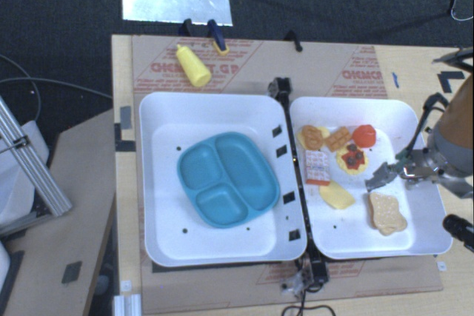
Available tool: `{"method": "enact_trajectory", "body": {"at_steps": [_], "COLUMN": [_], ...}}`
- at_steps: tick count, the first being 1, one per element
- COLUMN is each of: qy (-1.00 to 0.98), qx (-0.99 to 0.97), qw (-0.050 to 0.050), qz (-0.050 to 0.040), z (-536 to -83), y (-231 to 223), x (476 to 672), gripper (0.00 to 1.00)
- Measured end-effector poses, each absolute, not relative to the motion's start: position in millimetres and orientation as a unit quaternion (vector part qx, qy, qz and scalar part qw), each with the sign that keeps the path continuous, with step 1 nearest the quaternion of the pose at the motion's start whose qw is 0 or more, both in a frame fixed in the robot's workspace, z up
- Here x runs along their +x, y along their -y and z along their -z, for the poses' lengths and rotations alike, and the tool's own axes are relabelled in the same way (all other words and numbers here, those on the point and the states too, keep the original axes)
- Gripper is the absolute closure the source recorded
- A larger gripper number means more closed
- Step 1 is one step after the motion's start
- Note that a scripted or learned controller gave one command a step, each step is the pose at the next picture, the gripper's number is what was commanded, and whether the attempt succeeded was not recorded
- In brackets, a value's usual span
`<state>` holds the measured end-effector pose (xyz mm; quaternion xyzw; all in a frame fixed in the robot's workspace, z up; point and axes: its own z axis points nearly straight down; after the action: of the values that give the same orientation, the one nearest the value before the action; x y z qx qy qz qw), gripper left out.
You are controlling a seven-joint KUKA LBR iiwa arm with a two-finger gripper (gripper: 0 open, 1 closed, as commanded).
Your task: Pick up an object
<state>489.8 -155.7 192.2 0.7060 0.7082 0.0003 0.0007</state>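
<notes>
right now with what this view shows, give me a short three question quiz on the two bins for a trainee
1. True or false: the blue three-compartment plastic tray lies in the left white bin.
2. Which item lies nearest the gripper? A) the tan toast-shaped slice B) the yellow plastic bottle C) the round red tomato-like piece
3. Fill in: the yellow plastic bottle lies on the ____ sheet, beyond the bins.

Key: 1 true; 2 A; 3 cardboard.

Bench (244,59) (cardboard-topped) bears two white bins (215,248) and a yellow bottle (192,66).
</notes>
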Motion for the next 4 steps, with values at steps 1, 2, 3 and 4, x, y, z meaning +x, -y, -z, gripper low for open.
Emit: {"method": "enact_trajectory", "body": {"at_steps": [1,2,3,4], "qy": [-0.71,-0.709,-0.707,-0.71], "qx": [0.704,0.705,0.707,0.704], "qw": [0.001,0.0,0.001,0.002], "qz": [-0.0007,-0.0003,-0.0003,-0.0017], "z": [-81,-84,-84,-85], "y": [93,84,106,84], "x": [486.8,486.7,486.5,527.6], "gripper": [0.0,0.0,0.0,0.0]}}
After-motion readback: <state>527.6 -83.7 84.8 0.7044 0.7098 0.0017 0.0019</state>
